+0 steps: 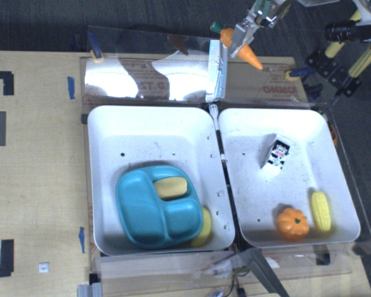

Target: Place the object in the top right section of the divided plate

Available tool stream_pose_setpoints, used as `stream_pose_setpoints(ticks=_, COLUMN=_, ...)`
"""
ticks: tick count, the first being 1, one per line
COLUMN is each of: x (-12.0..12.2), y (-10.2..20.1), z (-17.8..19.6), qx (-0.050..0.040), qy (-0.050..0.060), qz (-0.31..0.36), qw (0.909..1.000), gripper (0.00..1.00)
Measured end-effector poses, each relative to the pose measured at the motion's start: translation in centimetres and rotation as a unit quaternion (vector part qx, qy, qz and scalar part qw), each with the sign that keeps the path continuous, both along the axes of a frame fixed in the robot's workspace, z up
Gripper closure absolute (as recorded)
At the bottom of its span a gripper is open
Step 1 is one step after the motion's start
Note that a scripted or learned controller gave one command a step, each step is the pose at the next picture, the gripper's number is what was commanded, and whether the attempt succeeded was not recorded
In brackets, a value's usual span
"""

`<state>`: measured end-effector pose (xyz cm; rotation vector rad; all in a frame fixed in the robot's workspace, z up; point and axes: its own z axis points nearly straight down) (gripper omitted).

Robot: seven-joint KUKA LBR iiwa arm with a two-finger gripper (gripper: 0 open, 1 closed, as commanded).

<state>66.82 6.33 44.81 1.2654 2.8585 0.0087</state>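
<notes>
Nearest the camera, at the bottom of the view, the left bin (105,125) holds the blue divided plate (145,218) at about six o'clock within it. A yellow oblong piece (172,187) already lies in the plate's top right section, and a round yellow item (203,226) peeks out from under the plate's rim at four o'clock.

In the right bin (309,129), an orange pumpkin (293,222) and a corn cob (321,210) sit just beside each other at five o'clock, and a small black-and-white item (277,153) lies near the bin's middle.

Farther back, past both bins at twelve o'clock, the end effector (242,37) hangs high over the rear edge of the tabletop (37,166). Its fingers appear pressed onto an orange carrot (247,53) with a green top, which slants down toward five o'clock below the fingertips. So the task's object is in the air, well apart from the plate.

I judge this to be the carry step: the carrot is lifted and not yet brought over the target. The next move calls for travel toward seven o'clock, across the wall between the bins, until the carrot hangs above the plate's top right section, then a descent and release. That section is already partly taken up, so the carrot may land on the yellow piece or roll into a neighbouring compartment.
</notes>
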Motion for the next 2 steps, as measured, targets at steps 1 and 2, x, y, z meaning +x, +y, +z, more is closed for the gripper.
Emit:
stream_pose_setpoints(ticks=1, x=0.1, y=0.1, z=1.1, qx=-0.0004, qy=-0.004, qz=0.001, qw=1.0000, gripper=1.00)
stream_pose_setpoints(ticks=2, x=0.2, y=0.2, z=2.3, qx=-0.0009, qy=-0.008, qz=0.002, qw=1.0000, gripper=1.00)
